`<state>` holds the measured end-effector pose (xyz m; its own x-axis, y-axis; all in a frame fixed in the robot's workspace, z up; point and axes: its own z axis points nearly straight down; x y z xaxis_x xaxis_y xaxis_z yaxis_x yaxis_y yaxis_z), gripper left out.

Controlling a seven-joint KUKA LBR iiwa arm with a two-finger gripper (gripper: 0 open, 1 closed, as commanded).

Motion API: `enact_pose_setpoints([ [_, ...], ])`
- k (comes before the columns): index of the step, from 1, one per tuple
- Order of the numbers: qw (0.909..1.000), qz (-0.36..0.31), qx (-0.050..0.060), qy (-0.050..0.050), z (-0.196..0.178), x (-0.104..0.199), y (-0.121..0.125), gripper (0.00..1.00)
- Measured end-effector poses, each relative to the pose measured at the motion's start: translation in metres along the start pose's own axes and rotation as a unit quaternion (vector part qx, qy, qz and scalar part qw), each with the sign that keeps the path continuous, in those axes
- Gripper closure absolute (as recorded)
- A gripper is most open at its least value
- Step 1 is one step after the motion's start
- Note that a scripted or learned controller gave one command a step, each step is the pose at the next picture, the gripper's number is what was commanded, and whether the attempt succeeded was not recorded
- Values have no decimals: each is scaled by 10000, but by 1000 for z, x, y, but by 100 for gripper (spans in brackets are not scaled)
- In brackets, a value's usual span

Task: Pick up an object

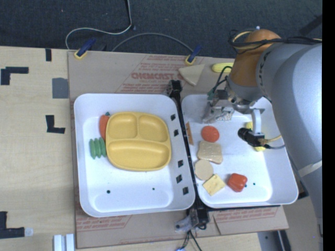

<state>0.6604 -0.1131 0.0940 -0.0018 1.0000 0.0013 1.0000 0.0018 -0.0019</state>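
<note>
The grey two-finger gripper, whether parted or closed I cannot tell, hangs near the right white bin's far-left edge, just beyond the round red tomato-like piece, with bare floor to its right.

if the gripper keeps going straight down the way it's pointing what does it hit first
Probably the red tomato-like piece, lying just below the gripper in the right bin; depth is unclear, so it may meet bare bin floor beside it.
</note>
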Motion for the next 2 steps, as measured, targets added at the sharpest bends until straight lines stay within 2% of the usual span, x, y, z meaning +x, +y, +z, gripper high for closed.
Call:
enact_pose_setpoints([
  [1, 10000, -2, 2, -3, 1, 0, 0, 0],
  [2, 10000, 23, -25, -48, 9, 15, -43, 0],
])
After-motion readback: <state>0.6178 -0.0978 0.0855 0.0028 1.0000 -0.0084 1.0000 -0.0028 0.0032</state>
